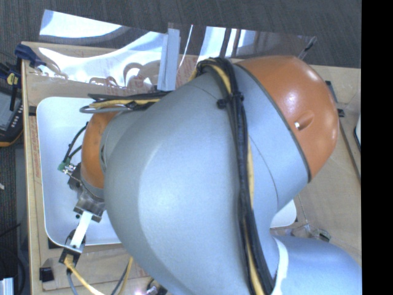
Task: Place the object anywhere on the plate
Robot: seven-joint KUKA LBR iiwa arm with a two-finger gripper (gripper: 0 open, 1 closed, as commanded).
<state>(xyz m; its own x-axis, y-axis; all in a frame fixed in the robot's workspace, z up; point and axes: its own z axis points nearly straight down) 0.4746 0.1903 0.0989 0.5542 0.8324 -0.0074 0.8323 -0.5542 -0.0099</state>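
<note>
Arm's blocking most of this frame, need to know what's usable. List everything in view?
white bin: 1, white, left side of the bench, largely covered by the arm
bench: 1, pale wood, under the bin, bare part at right
reflective panel: 1, silvery, along the bench's far edge
carpet: dark grey, beyond the bench at top
handheld device: 1, black and yellow, far left edge, off the bench
arm: 1, grey with orange band, centre, reaching over the white bin
</note>
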